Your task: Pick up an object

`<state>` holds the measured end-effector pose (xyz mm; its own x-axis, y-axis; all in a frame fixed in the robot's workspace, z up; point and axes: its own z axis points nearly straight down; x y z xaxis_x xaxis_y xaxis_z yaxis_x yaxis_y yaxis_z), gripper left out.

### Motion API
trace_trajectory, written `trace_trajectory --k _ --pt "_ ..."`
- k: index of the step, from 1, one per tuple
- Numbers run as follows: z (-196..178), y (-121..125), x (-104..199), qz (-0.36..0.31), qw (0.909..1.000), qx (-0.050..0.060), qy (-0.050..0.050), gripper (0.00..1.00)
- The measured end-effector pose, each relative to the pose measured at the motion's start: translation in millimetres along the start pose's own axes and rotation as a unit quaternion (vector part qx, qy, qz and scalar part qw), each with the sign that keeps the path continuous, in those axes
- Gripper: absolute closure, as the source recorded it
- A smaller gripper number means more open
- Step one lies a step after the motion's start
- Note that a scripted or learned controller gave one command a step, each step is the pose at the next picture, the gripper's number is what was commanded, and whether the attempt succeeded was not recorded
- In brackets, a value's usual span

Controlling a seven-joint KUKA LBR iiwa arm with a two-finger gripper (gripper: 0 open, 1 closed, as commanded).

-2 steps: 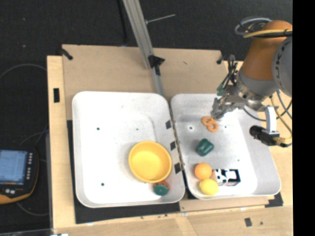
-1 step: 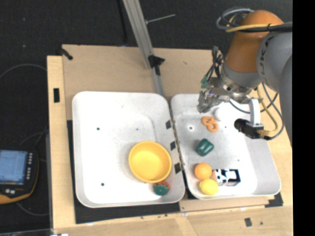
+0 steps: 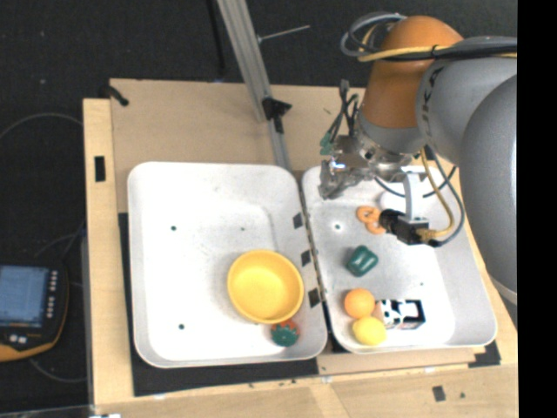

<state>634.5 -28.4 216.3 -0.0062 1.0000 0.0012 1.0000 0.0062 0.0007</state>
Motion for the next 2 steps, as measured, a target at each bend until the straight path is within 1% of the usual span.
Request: trace_trajectory --k 2 --pt "4 17 94 0.0 1.0 0.0 0.0 1.0"
